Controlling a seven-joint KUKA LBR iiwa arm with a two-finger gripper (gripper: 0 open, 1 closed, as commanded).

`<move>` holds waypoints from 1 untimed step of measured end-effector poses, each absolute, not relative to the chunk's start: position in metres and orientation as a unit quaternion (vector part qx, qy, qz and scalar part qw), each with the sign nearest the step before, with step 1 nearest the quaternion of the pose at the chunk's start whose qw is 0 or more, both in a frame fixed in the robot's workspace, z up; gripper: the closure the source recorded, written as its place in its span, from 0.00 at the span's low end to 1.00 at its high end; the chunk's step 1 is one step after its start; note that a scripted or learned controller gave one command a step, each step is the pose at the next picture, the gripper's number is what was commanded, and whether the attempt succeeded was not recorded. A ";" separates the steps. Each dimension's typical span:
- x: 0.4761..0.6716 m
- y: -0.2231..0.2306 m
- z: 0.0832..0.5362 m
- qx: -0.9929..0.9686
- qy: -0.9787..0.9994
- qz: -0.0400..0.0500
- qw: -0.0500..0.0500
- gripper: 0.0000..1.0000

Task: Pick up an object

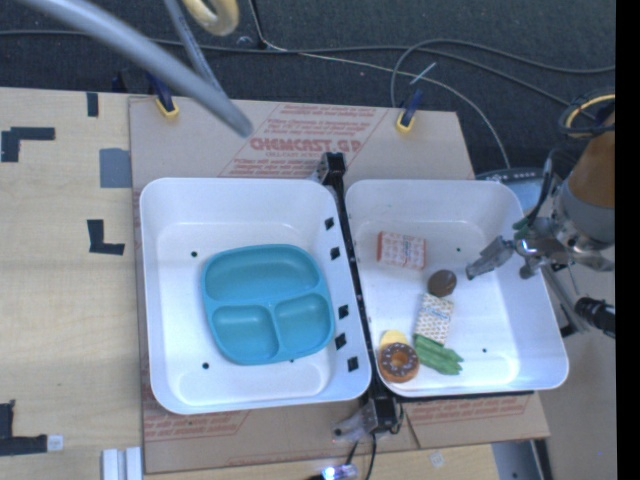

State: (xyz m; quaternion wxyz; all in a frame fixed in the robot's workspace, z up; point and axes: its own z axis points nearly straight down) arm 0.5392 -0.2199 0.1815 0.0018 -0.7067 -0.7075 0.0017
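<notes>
— Claw (pixel 492 258) first: where is it?

— Over the right shallow white plastic bin (pixel 520 368), near that bin's right wall, on the grey arm with the orange band (pixel 590 193). Its dark fingers point left, and I cannot tell whether they stand apart or together; nothing shows between them.

— And what could it pick up?

— A small round brown object (pixel 441 283) lies just left of and below the claw, apart from it. A flat red-and-white printed packet (pixel 401 250) sits further left. Below them lie a pale speckled packet (pixel 434 318), a green pod-shaped toy (pixel 438 355) and a chocolate-iced toy doughnut (pixel 399 361).

— The other bin?

— A blue plastic three-compartment tray (pixel 267 303) rests in the left white bin (pixel 160 298), well apart from the claw.
</notes>
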 end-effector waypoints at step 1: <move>0.538 -0.221 0.118 -0.707 -0.708 0.002 0.002 0.00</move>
